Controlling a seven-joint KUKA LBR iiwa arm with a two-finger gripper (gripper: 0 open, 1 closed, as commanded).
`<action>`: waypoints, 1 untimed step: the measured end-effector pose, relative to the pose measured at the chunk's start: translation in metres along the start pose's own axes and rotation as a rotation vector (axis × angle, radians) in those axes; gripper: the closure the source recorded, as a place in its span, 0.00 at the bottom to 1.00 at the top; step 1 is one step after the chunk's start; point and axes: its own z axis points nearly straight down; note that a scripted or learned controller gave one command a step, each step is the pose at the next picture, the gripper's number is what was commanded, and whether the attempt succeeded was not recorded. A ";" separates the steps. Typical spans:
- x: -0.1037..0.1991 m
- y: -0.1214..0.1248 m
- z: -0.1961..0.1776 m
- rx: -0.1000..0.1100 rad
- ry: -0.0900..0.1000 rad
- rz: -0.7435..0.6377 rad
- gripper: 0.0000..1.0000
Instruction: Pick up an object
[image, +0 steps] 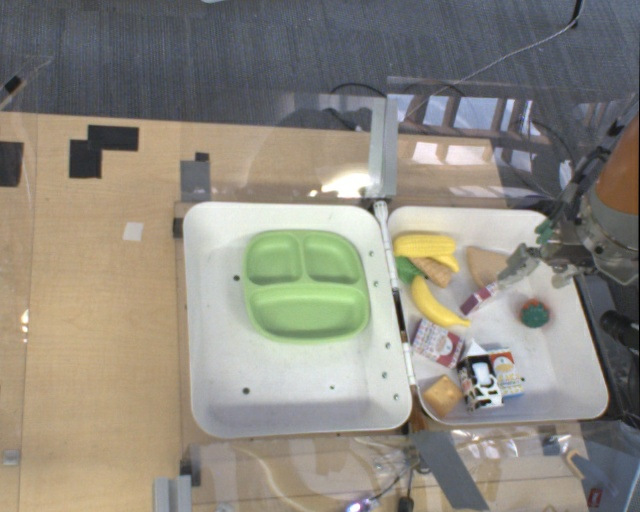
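Note:
My gripper (541, 270) hangs over the right side of the right bin (590, 395), its two grey fingers spread open with nothing between them. The left finger (518, 263) reaches toward a small maroon-and-white stick (479, 297); I cannot tell whether they touch. A green ball with a red spot (535, 314) lies just below the gripper. A tan wedge (486, 264) sits to its left. Further left are a yellow corn cob (425, 245), a banana (438, 303) and a green piece (406, 268).
At the right bin's front lie a red-and-white packet (437, 343), a black-and-white carton (481, 382), an orange-edged box (508, 370) and a tan bun (441, 396). A green divided plate (305, 285) sits in the left bin (215, 390). A metal divider post (382, 150) stands behind the bins.

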 end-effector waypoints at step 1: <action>0.023 0.060 0.147 -0.011 -0.002 -0.086 0.00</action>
